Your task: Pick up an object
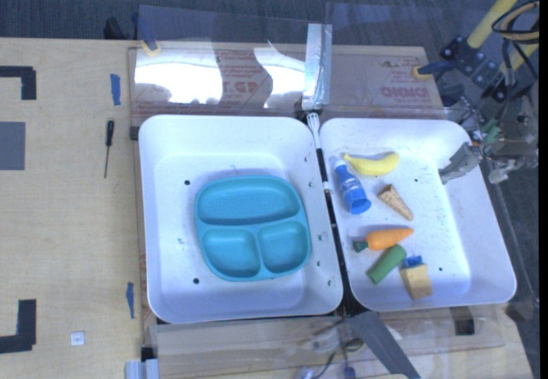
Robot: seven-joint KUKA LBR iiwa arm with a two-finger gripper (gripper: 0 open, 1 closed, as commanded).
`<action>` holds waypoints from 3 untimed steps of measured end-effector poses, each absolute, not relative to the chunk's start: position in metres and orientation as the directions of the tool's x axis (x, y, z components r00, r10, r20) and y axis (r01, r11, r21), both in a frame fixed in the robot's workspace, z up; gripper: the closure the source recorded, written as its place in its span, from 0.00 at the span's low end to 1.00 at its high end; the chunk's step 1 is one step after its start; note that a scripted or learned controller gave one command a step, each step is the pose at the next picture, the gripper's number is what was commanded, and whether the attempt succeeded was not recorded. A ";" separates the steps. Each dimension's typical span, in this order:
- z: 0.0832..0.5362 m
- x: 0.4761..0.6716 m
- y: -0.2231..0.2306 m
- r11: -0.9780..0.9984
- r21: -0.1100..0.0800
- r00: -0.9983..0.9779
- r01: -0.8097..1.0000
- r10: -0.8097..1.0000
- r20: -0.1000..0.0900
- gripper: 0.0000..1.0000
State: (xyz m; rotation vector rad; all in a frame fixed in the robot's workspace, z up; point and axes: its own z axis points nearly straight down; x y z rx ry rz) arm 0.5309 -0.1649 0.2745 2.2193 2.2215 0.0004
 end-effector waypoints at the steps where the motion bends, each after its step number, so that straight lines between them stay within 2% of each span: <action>1: 0.441 0.541 -0.169 0.139 0.012 -0.139 0.990 0.990 -0.005 0.00; 2: 0.256 0.549 -0.224 0.225 -0.009 -0.225 0.974 0.974 0.004 0.00; 3: 0.163 0.497 -0.188 0.312 -0.005 -0.312 0.950 0.950 0.004 0.00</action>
